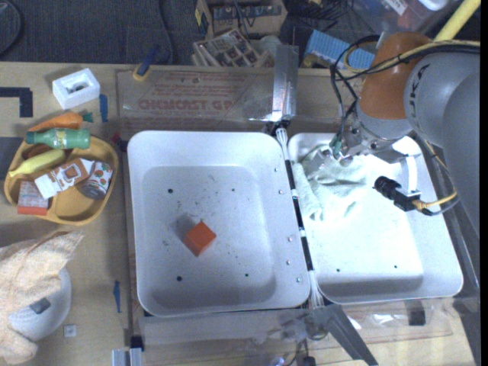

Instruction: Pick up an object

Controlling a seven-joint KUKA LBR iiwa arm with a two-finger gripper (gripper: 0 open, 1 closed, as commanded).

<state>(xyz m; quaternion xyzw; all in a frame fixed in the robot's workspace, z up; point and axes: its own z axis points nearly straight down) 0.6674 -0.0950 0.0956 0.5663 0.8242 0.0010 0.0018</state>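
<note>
Orange cube (200, 238): one, left white bin (152, 158). One pale crumpled cloth (328, 180), right white bin (427, 273), touching your tool (338, 151); tool's grip state indeterminable.

Hardly any lettering to be read. Faint reddish capitals across the clear plastic sheet (194, 97) lying behind the left bin (152, 204) (too washed out to spell with any certainty). Printed wrappers in the yellow bowl (91, 208) at the left edge, with pictures and small print too tiny to make out. Markings on the grey arm (438, 90) near the orange band, cut off and unreadable.
</note>
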